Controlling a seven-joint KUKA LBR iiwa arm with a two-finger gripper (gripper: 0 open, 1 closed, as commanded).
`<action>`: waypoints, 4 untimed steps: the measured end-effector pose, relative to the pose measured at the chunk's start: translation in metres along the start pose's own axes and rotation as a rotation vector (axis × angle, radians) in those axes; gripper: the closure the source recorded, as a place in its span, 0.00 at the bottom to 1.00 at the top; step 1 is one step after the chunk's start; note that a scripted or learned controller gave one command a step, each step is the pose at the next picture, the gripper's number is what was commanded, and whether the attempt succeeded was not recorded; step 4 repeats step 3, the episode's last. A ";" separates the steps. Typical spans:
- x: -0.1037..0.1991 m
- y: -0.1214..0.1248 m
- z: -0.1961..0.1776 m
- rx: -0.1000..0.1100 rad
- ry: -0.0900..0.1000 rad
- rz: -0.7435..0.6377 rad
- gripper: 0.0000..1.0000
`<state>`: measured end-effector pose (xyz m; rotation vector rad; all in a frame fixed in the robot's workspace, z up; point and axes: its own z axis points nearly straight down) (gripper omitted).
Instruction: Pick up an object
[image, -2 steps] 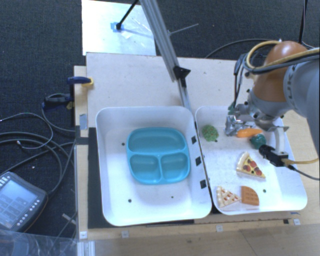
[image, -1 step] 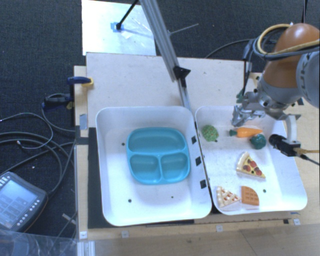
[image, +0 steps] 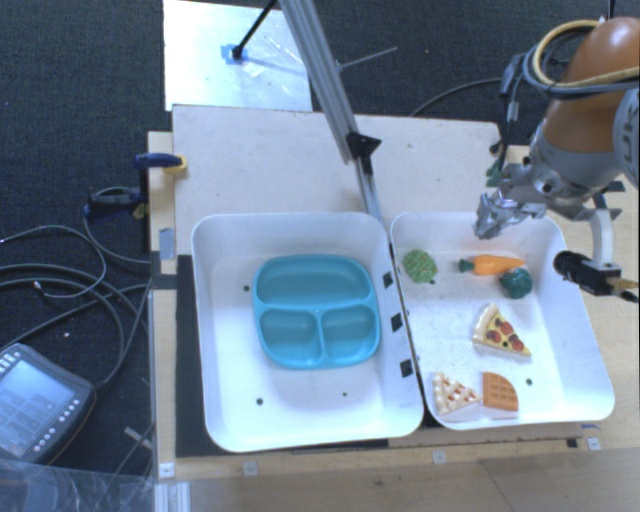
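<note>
My gripper (image: 489, 226) hangs over the back edge of the right bin (image: 570, 400), just above and behind an orange carrot (image: 495, 264). Nothing shows between its fingers. Also in the right bin lie a green broccoli-like piece (image: 420, 266), a dark green round object (image: 516, 283), a pizza slice (image: 501, 333), a second lighter pizza slice (image: 454, 393) and an orange waffle-like square (image: 500, 391). A blue divided plate (image: 316, 309) rests in the left bin (image: 230, 400).
A slanted metal pole (image: 335, 100) crosses the bench behind the bins, ending near their shared edge. Clamps (image: 150, 165) sit at the bench's left side. Cables and a pendant (image: 35, 400) lie on the floor at the left.
</note>
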<state>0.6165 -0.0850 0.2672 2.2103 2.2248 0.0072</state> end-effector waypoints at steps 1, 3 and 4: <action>0.048 -0.005 0.011 0.007 0.002 -0.003 1.00; 0.154 -0.032 0.023 0.007 0.003 -0.004 1.00; 0.154 -0.032 0.023 0.007 0.003 -0.004 1.00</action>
